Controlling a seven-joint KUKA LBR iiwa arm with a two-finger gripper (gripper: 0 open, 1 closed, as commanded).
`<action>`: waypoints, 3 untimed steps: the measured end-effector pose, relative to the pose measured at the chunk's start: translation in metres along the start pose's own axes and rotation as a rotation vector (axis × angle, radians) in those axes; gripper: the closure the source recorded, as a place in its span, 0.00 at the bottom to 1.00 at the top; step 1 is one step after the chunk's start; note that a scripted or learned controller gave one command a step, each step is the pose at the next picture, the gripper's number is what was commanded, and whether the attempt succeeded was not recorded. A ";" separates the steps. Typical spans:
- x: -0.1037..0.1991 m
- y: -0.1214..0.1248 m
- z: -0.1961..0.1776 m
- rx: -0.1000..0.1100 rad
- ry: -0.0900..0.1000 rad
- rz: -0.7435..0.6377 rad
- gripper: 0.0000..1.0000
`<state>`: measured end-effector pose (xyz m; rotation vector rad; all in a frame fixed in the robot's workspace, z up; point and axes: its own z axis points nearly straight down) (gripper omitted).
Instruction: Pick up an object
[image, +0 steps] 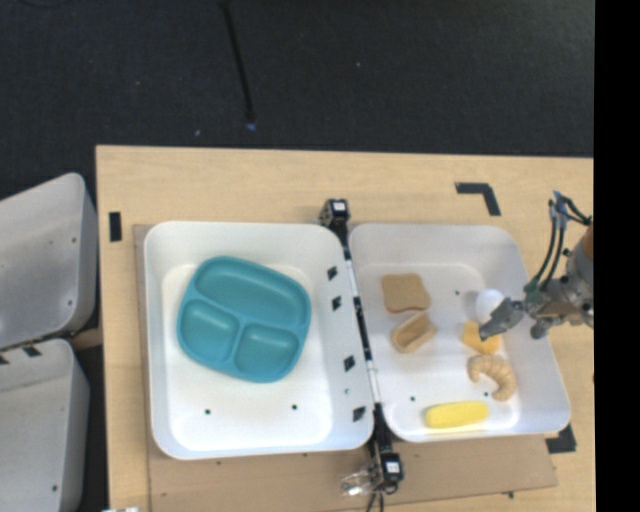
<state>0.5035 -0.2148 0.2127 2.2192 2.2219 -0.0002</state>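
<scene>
The right bin holds several food items: a slice of brown bread, a tan bread roll piece, a small white ball, a yellow-orange chunk, a croissant and a yellow banana-like piece. My gripper reaches in from the right edge and hangs low over the yellow-orange chunk, just below the white ball. One grey finger shows, slanting down to the left. Nothing is visibly held.
The left bin holds a teal divided plate. A black-clipped divider runs between the two bins. Cables hang by the arm at the right edge. The wooden bench surrounds the bins.
</scene>
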 end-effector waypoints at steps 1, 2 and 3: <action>-0.011 0.003 0.050 0.003 -0.001 0.002 0.00; -0.012 0.006 0.093 0.003 0.000 0.005 0.00; -0.013 0.006 0.113 0.002 -0.001 0.007 0.00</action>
